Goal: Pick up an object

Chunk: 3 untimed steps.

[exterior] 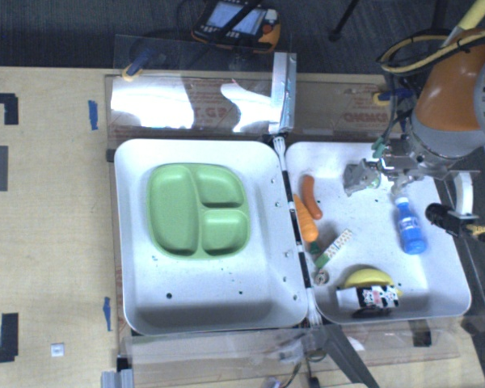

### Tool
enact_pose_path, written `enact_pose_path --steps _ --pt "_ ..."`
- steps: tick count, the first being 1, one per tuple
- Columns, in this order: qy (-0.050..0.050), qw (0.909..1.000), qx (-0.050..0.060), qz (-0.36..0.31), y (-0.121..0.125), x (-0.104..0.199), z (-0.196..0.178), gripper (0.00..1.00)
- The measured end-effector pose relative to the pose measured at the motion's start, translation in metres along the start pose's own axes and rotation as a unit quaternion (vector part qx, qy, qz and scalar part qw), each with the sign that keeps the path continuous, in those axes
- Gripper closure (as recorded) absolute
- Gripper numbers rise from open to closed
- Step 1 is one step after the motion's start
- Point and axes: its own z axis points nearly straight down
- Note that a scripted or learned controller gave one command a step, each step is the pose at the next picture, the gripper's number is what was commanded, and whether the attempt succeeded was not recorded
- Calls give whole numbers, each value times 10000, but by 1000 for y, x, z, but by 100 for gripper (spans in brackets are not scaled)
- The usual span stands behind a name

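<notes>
Banana (367, 277) lies well below tool (364, 176).

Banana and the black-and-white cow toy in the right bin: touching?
Touching. The camera view shows the cow toy lying against the front edge of the banana, overlapping it with no bin floor between them.

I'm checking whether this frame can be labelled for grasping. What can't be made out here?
- Gripper, camera view: finger state unreadable, small and blurred under the wrist.
- Banana: lower part covered by the black-and-white object, itself too small to identify.
- Bottle: label too small to read.
</notes>
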Motion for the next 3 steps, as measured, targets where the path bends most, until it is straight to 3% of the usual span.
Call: enact_pose_path --steps 1,2,3 --pt "1 9969 6 780 4 29 7 0" --pt "-11 10000 -22 -63 22 -59 2 0" --pt "0 9999 -6 -146 -17 -105 33 0"
